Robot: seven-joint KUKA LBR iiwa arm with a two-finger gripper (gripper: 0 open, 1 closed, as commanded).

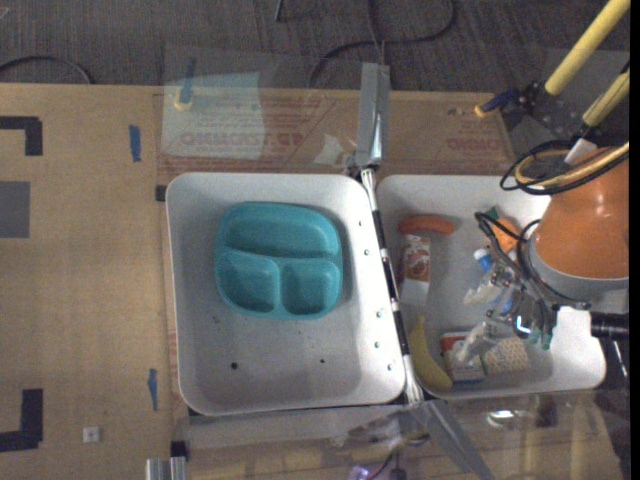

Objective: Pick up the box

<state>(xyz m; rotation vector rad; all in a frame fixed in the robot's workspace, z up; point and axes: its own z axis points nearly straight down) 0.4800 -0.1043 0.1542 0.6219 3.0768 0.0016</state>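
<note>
Left bin [190, 298]: holds a teal divided tray [279, 259] lying flat near its middle; nothing here belongs to the task.
Divider [385, 268]: the two bin rims meet here, just left of the crowded items.
Right bin [585, 368]: a red sausage-like item [426, 225] at the top, a small packet [416, 259] below it, a banana [430, 358] along the lower left wall.
Box [470, 360]: my best guess is the small red-and-white carton near the bottom of the right bin, just beside the banana and touching a tan speckled object [508, 356]; it is partly hidden and hard to read.
Risk: the box sits packed among neighbours, so a descent could nip the banana or the tan object instead, or push the box against the bin wall and slip off.
Gripper [497, 303]: hangs low over the right bin just above the box; whether its claw is apart or together I cannot tell, and nothing is visibly held.
Arm [590, 233]: its orange band fills the right side, hiding part of the bin.
</note>
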